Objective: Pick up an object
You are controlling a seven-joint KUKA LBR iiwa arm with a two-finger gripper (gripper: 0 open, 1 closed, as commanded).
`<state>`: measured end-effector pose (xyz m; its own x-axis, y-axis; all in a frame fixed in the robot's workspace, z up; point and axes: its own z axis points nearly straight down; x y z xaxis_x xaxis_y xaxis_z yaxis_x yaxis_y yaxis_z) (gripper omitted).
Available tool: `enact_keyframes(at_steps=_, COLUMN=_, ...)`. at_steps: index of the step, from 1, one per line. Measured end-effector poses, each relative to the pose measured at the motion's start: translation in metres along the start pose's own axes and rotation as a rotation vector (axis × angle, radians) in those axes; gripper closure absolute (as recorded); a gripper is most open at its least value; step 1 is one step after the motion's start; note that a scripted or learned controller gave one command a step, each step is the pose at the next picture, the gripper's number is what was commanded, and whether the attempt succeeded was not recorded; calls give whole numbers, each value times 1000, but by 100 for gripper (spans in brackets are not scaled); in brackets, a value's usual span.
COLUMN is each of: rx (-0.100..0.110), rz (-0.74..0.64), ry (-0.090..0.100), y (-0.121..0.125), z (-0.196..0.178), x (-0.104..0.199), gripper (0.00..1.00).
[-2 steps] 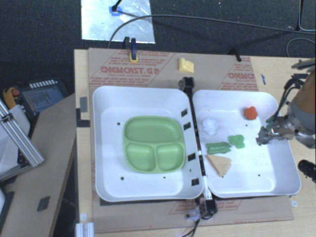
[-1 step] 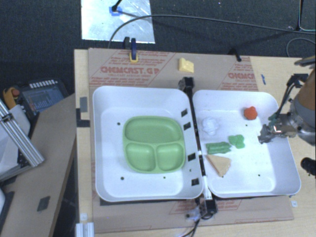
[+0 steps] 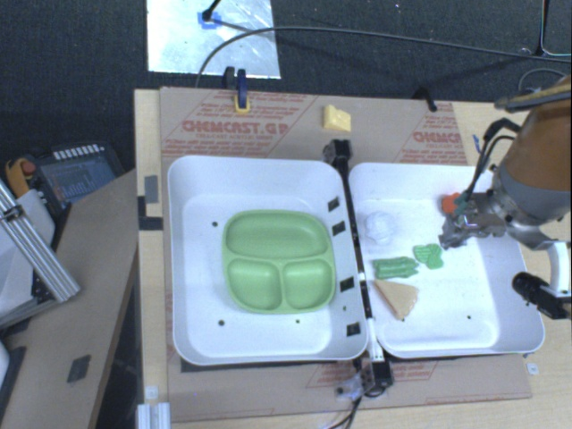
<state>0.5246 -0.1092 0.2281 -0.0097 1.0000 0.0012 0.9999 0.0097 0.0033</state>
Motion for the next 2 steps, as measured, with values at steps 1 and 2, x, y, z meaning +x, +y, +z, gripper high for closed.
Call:
enact_keyframes(at_steps=1, rx=0, rz=-1, ry=0, y=16, z=-6, x=52, gripper=100)
enact_keyframes(at_steps=2, rx=1, rz=0, ry=0, y=20, z=-13, x=102, gripper=100)
